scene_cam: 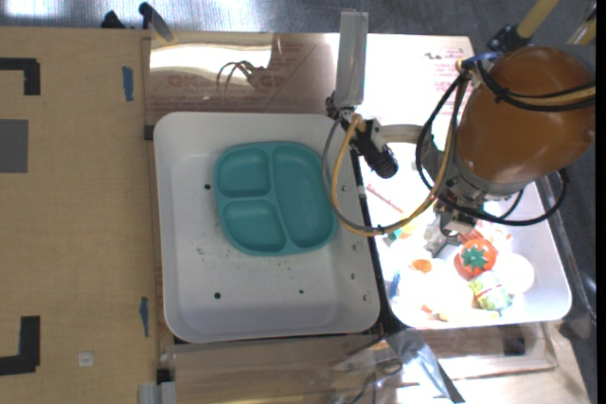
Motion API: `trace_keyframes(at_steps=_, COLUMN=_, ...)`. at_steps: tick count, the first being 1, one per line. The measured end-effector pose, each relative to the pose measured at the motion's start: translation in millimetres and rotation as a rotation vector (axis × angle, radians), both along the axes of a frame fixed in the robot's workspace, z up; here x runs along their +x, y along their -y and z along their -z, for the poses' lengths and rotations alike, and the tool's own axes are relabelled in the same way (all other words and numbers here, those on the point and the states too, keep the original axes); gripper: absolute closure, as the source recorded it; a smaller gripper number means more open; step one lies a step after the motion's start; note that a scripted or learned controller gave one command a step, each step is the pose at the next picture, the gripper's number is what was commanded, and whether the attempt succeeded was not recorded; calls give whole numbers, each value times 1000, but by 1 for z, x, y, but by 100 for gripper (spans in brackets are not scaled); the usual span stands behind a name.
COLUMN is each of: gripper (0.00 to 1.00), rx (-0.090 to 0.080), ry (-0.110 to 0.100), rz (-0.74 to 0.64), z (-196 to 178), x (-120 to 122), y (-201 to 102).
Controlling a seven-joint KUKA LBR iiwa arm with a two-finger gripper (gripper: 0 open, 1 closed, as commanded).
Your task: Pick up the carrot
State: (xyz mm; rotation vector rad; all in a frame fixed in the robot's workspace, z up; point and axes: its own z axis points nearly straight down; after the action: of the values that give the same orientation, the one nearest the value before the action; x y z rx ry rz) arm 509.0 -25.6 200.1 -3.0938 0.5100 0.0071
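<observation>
Too small: carrot (421,266) axis unclear

Carrot (421,266): small orange piece, seen lying flat on white floor of right bin (554,293), near its left side. Placed just left of red tomato (475,256). Too small for shape to be told.

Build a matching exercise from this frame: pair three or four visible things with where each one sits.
Things:
1. teal divided plate
2. tomato toy
3. small orange piece
4. gripper

Places:
A. right bin, just left of the red toy
B. left bin
C. above the right bin, beneath the orange band
D. right bin, near its right side

Pairs: 1-B, 2-D, 3-A, 4-C
</observation>
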Motion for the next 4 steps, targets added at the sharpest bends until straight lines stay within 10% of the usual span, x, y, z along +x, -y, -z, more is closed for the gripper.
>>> trace_keyframes(at_steps=1, gripper=100, rx=-9, ry=16, rz=-55, z=-151, x=3, y=60)
trace_keyframes(at_steps=2, gripper=100, rx=-6, ry=8, rz=-115, z=-197, x=-6, y=203)
trace_keyframes(at_steps=3, gripper=0, rx=-2, ry=8, rz=-126, z=-197, x=-5, y=197)
trace_keyframes(at_steps=4, gripper=0, rx=-6, ry=15, rz=-126, z=-288, x=-19, y=197)
